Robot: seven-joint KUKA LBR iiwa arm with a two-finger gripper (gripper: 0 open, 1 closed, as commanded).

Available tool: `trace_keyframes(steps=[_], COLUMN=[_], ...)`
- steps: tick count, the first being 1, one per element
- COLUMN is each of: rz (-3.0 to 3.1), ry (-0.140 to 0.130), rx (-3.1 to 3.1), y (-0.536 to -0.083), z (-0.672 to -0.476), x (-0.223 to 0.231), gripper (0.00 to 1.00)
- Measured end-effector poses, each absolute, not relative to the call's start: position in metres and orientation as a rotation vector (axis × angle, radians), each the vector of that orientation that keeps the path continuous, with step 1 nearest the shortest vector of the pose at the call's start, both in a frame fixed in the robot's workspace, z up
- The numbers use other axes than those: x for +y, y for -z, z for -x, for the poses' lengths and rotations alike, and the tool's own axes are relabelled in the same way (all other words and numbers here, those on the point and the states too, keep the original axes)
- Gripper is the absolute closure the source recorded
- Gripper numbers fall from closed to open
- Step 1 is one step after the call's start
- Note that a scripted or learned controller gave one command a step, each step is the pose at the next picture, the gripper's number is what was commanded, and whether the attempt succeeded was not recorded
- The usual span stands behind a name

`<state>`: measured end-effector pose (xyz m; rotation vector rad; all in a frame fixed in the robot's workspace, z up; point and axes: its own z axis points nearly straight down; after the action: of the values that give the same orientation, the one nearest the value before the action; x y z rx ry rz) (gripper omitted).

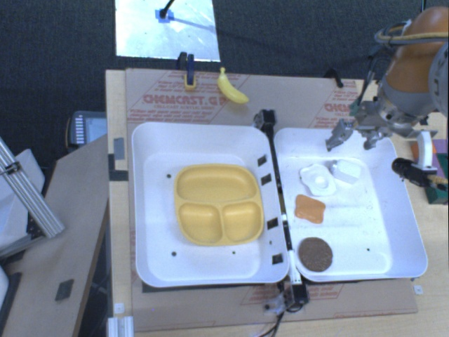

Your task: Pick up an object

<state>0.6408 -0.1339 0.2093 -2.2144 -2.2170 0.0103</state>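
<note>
Claw [356,137] hangs over the far edge of the right bin [403,220], fingers spread wide, nothing between them. Looks like the approach step: no object picked yet, no contact with anything.

Candidates, all in the right bin, all on the near side of the claw:
- small white block [346,170], closest, just below the claw and slightly right of the left finger
- white egg-shaped piece [317,180], beside the block, down and to the left
- orange cracker-like square [310,208], further down
- brown round patty [316,254], furthest, near the bin's front edge

Left bin [151,188] holds a yellow divided tray [217,203], well apart to the claw's left. Banana [231,88] sits on the bench outside the bins, up and left of the claw.

Next move, my read: short shift toward the near side to centre over the white block or the egg piece, then straight descent, then close. Both are low and flat, so fingers need to get almost to the bin floor. The two sit close together, so there's risk of nudging one while closing on the other.
</note>
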Motion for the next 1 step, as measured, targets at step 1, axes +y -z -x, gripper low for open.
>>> trace_keyframes(steps=[1], rz=[2.219], ry=[0.001], rx=[-2.226], y=[-0.2166], z=[-0.6435], x=[-0.1337], gripper=[0.00])
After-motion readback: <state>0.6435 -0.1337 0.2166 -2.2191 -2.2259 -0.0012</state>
